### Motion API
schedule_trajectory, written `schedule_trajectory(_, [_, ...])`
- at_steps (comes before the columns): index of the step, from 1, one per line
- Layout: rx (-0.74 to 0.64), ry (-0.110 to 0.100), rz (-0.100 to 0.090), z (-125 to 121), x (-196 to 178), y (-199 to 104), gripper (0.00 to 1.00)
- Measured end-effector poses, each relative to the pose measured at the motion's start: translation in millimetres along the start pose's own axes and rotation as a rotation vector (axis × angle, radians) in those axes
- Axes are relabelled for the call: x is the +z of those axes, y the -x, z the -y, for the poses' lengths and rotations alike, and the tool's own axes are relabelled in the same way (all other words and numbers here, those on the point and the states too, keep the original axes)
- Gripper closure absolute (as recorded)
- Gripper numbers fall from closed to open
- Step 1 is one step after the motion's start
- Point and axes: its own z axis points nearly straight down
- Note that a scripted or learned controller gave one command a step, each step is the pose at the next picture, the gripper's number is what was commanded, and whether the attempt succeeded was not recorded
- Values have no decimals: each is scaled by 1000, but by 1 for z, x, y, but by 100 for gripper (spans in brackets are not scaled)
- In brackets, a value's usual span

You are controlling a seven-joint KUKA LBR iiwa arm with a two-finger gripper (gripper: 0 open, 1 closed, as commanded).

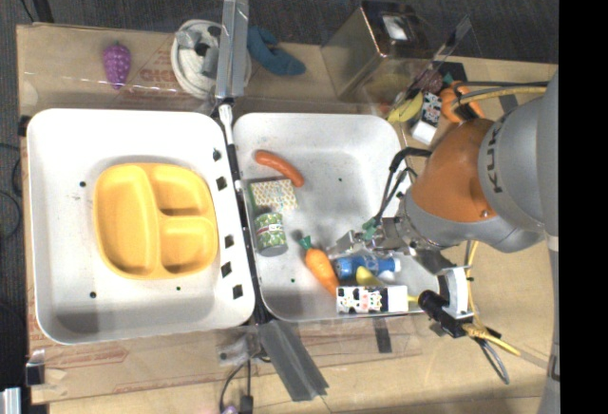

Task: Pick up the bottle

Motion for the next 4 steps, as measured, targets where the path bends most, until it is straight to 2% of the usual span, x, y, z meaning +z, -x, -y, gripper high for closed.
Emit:
schedule_trajectory(1, [-7,-1,-3,-1,-10,-2,100])
schedule_trajectory(2, [-514,1,5,-28,-83,0,100])
schedule_trajectory(3, [-226,0,4,-81,-51,1,100])
schedule_trajectory(4, [-226,-1,4,-81,-51,1,0])
